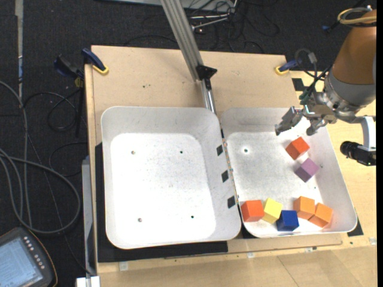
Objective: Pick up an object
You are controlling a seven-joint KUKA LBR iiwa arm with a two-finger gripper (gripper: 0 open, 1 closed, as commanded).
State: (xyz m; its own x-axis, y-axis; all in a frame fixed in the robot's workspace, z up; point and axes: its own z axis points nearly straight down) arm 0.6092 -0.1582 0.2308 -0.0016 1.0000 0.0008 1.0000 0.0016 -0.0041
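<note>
My gripper [300,124] hangs over the far part of the right bin [257,130], its two fingers spread apart and nothing between them. Just below it in the view lies an orange-red block [297,147], and a purple block [307,169] sits a little nearer. Along the bin's near edge are an orange block [252,210], a yellow block [272,210], a blue block [288,220] and two more orange blocks [305,206] [322,214], packed close together.
The left bin [119,160] lies beside the right one, their rims meeting in the middle. A slanted metal pole [182,28] comes down to the bench's far side. Blue-and-yellow clamps [93,60] [287,67] hold the bench corners.
</note>
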